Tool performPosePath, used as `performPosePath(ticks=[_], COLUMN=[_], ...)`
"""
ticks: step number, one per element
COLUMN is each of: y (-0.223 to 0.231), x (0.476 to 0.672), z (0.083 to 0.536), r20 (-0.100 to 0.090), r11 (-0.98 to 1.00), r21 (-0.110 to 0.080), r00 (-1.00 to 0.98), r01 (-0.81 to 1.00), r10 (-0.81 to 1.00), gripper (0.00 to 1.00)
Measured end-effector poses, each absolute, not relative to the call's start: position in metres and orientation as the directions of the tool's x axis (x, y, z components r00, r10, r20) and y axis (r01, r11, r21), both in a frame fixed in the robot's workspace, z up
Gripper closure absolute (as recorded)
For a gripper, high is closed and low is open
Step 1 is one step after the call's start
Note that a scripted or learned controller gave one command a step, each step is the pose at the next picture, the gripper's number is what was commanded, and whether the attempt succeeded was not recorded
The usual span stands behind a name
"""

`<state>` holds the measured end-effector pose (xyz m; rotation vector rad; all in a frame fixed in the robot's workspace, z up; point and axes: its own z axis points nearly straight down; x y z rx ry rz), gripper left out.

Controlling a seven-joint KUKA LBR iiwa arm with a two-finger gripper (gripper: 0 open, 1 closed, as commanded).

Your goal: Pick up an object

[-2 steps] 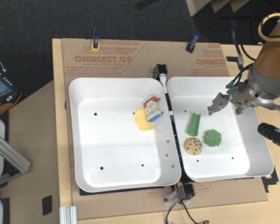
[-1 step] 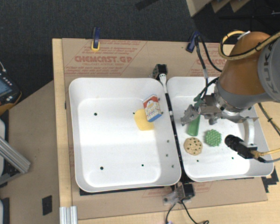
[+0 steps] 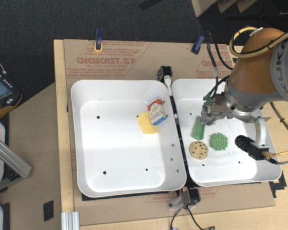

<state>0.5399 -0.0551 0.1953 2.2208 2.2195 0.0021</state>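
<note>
While hovering over right bin (image 3: 259, 174): claw (image 3: 207, 118) just above green block (image 3: 198, 128), block's long axis roughly upright in frame, top end possibly under fingertips; opening unreadable, can't tell.

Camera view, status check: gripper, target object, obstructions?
Gripper low in right bin, at green block. No grasp visible. Cookie and green ball close by.

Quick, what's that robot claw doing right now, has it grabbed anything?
Gripper: down in the right bin, at the top of the green block; whether it grips the block cannot be told.
</note>
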Motion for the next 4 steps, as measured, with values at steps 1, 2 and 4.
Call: performPosePath(ticks=[1,2,4], y=[-0.019,0.018,0.059], x=[0.514,0.479,0.480], z=[0.275,0.364,0.349], r20=[0.001,0.003,0.001], r11=[0.005,0.006,0.006], r21=[0.008,0.011,0.004], r00=[-0.005,-0.006,-0.006], r01=[1.000,1.000,1.000], r10=[1.000,1.000,1.000], gripper=[1.00,1.00,1.00])
